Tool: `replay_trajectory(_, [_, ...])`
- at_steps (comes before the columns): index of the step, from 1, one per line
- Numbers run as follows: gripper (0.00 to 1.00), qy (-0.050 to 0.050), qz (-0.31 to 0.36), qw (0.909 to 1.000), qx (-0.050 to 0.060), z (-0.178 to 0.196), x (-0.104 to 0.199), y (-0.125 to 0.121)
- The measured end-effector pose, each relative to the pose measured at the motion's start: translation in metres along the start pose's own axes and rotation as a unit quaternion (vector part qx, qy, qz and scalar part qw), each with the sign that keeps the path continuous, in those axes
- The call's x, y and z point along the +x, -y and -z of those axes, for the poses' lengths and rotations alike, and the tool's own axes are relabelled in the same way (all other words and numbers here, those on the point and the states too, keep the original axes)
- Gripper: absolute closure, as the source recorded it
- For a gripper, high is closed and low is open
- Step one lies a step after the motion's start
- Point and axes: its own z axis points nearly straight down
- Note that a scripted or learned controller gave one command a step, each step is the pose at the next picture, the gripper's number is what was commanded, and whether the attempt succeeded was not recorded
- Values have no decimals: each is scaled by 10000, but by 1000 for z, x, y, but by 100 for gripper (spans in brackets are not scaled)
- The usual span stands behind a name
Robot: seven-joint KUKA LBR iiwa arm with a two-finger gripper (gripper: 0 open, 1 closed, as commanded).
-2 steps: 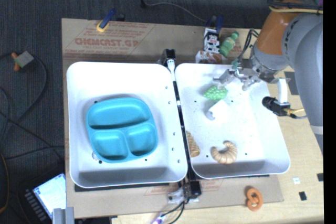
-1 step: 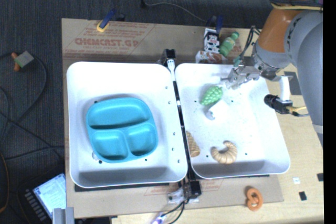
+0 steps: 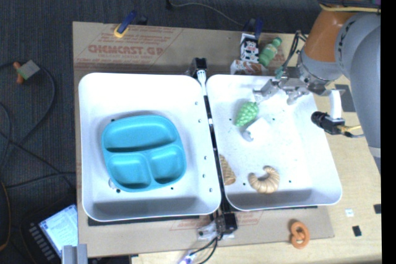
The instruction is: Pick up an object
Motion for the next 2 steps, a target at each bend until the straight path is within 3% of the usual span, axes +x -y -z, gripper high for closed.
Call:
replay_trajectory(1, [100, 6, 3, 10000, -4, 10, 0, -1])
replay_trajectory(2, [0, 7, 4, 10000, -2, 10, 0, 0])
